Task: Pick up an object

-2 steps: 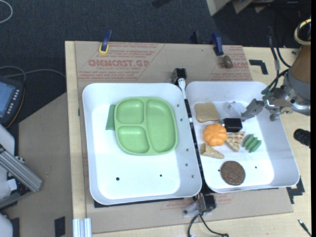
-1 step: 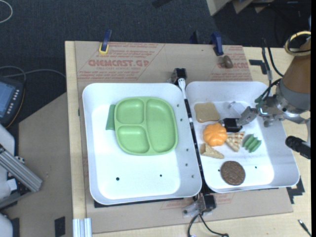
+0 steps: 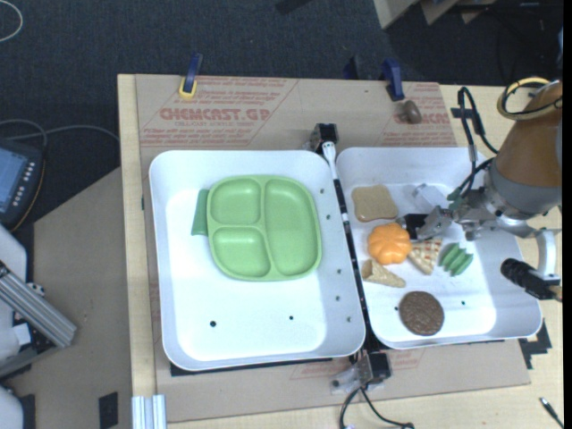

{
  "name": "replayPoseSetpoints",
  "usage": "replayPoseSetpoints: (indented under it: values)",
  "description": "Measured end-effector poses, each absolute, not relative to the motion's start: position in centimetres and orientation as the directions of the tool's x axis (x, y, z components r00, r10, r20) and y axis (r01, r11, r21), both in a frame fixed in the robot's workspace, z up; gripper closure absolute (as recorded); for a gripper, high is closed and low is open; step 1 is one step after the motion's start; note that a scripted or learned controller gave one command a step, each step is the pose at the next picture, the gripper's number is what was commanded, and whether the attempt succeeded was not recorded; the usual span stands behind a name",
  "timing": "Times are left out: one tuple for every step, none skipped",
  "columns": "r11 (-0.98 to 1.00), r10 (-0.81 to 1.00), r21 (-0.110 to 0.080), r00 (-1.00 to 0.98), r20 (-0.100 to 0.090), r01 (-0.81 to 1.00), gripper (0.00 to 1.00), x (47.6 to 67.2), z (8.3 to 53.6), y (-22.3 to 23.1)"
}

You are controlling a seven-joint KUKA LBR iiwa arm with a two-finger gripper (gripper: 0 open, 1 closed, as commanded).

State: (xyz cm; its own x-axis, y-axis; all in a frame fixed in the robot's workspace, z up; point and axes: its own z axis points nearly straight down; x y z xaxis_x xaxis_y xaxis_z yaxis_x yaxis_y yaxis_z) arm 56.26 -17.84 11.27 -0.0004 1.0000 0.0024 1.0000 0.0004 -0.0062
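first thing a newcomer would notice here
The green divided plate stands out, lying in the middle of the left bin. Next comes the orange pumpkin-like toy in the right bin, among a cluster of play food: a tan bread slice behind it and a brown round cookie in front. The tool reaches into that cluster from the right.

Green three-part plate (image 3: 264,226) lies in the left bin (image 3: 179,320) — clamps (image 3: 189,77) grip the bench's far edge.

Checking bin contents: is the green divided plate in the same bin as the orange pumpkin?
No, the green divided plate lies in the left bin; the pumpkin is in the right.
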Motion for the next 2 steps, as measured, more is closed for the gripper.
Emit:
replayPoseSetpoints:
  values:
    - [-0.001,1.000,0.008,0.001,-0.001,1.000,0.00,56.59,8.80,-17.84]
    - [-0.001,1.000,0.003,0.001,-0.001,1.000,1.00,56.37,9.59,-17.83]
